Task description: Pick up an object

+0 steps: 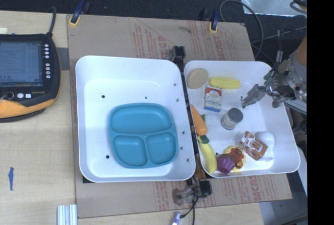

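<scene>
At the lower edge of the worktop [42, 166], a small blue mark [11, 178] lies at 8 o'clock from the left bin [88, 130]. A teach pendant [26, 75] with a lit screen sits at 9 o'clock of that bin, well apart from it. The left bin holds a blue divided plate [142, 134], lying flat in its lower middle.

The right bin [284, 158] touches the left one along a shared wall. In it, a carrot [198, 120] lies against that wall, with a banana [207, 155] just below it. A round tan disc [197, 78] sits at 11 o'clock, an ear of corn [225, 82] beside it, and a small printed carton [213, 99] just under the corn. A grey can [231, 118] stands near the centre. At 6 o'clock are a purple toy [226, 163] and a red-and-white packet [253, 146] touching a white object [265, 139].

The tool [254, 96] hangs over the bin at 2 o'clock of the can, fingers spread apart, with nothing between them.
</scene>
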Robot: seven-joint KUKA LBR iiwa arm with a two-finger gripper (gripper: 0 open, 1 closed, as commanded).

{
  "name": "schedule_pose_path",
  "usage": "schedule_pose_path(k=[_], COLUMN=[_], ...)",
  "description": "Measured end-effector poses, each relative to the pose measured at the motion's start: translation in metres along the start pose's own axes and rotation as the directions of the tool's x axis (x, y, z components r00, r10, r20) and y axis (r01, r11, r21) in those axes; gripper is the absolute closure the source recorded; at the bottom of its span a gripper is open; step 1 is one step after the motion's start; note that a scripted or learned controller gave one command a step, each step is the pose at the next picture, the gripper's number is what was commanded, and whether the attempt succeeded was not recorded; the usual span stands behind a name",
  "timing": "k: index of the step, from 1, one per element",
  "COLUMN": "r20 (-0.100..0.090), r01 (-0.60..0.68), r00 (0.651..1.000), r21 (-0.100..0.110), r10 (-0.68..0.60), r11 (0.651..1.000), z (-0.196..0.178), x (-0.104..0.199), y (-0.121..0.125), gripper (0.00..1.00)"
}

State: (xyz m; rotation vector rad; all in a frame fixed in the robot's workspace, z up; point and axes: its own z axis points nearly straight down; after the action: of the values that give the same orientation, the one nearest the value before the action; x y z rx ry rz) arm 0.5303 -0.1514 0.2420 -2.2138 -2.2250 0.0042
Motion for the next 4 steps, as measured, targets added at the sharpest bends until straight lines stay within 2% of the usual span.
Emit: schedule_pose_path(k=[1, 2, 3, 4], r20=[0.001, -0.001, -0.001, 0.002], r01=[0.002, -0.002, -0.001, 0.000], r00=[1.000, 1.000, 1.000, 1.000], r21=[0.003, -0.002, -0.002, 0.002], r10=[-0.002, 0.002, 0.001, 0.000], r11=[1.000, 1.000, 1.000, 1.000], z=[0.065, 0.058, 0.050, 0.151], x=[0.045, 0.047, 0.085, 0.037], y=[0.046, 0.118, 0.127, 0.107], gripper=[0.00, 0.00, 0.00, 0.00])
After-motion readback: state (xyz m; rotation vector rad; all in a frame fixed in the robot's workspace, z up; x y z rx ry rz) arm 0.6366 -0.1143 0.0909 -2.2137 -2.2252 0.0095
